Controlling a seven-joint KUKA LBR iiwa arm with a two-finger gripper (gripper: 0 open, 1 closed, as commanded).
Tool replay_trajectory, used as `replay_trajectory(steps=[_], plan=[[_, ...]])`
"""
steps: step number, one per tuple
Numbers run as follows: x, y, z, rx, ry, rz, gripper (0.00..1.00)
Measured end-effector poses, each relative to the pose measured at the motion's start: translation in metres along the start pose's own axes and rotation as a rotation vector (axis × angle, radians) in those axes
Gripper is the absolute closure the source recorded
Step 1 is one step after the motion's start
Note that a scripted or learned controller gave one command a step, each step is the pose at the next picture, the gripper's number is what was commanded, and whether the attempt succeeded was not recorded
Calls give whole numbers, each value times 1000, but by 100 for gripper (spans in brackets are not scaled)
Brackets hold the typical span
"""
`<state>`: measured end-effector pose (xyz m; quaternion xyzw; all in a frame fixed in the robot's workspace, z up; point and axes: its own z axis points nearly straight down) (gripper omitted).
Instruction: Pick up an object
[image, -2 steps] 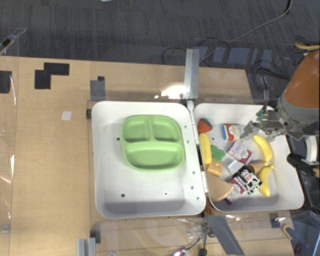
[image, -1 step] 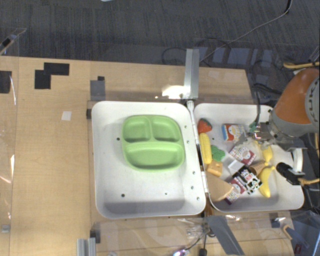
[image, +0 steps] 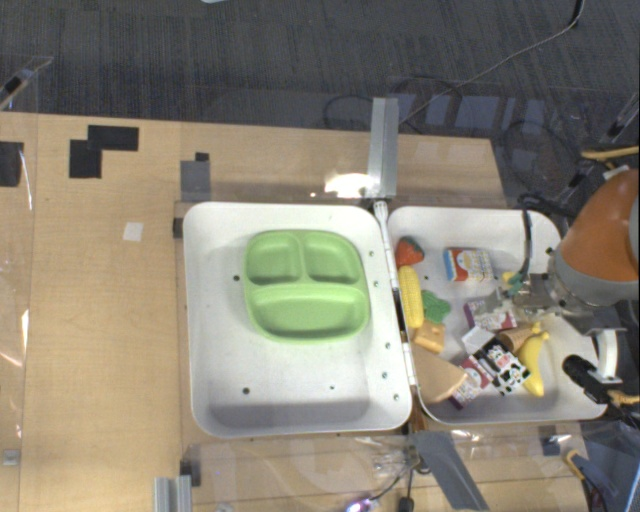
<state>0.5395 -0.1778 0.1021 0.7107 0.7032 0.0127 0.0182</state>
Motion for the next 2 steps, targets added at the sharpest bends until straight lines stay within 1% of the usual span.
replay_trajectory(steps=[1, 2], plan=[[-5, 2, -12, -6, -11, 0, 100], [56, 56, 0, 0, -4, -161, 100]])
